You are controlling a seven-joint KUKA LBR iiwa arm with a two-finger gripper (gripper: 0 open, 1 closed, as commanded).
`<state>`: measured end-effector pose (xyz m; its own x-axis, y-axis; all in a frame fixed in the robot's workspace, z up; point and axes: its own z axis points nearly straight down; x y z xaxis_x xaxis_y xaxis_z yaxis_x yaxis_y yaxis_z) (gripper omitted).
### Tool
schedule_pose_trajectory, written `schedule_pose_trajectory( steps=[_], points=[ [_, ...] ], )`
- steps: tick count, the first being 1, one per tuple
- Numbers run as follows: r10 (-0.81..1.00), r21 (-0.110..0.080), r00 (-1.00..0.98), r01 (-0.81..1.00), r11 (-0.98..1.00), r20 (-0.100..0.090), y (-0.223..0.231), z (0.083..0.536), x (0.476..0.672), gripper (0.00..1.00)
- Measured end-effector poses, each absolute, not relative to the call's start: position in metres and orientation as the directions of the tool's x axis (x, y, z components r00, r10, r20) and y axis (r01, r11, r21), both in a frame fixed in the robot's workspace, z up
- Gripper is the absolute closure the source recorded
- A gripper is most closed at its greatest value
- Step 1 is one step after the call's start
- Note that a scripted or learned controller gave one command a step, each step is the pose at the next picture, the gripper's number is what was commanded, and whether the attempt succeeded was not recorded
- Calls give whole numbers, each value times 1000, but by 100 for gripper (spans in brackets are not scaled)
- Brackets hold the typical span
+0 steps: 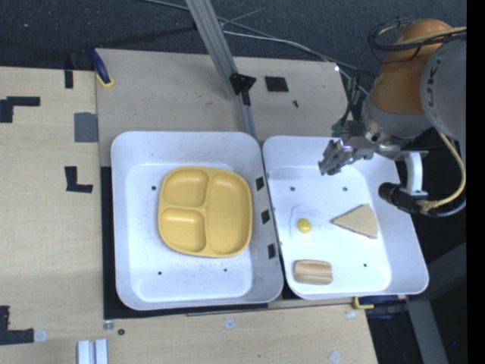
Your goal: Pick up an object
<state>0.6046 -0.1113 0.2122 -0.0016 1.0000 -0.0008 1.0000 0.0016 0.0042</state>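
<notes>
two shallow white bins sit side by side on a pale wooden bench [45, 226]. in the left bin [129, 203] we see a yellow divided plate [204, 211] near the centre. the right bin [394, 268] holds three small things: a tan wedge [358, 221] at about 3 o'clock, a tiny yellow piece on a white disc [303, 224] near the middle, and a tan roll [312, 271] at 6 o'clock. the gripper [333, 160] hangs over that bin's 12 o'clock end, apart from all three; we cannot tell its state. we judge this the approach step, nothing picked yet. next it likely needs to travel toward 6 o'clock and descend over one item. dark floor surrounds the bench.
</notes>
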Motion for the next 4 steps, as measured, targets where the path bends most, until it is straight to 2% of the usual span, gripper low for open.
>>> schedule_pose_trajectory(
  steps=[1,2,4],
  points=[
    [1000,-1,-1,1000,1,0,-111,210,605,100],
    [1000,-3,-5,1000,5,1,-59,210,575,100],
    [1000,-4,-6,1000,6,1,47,199,547,100]
  ],
)
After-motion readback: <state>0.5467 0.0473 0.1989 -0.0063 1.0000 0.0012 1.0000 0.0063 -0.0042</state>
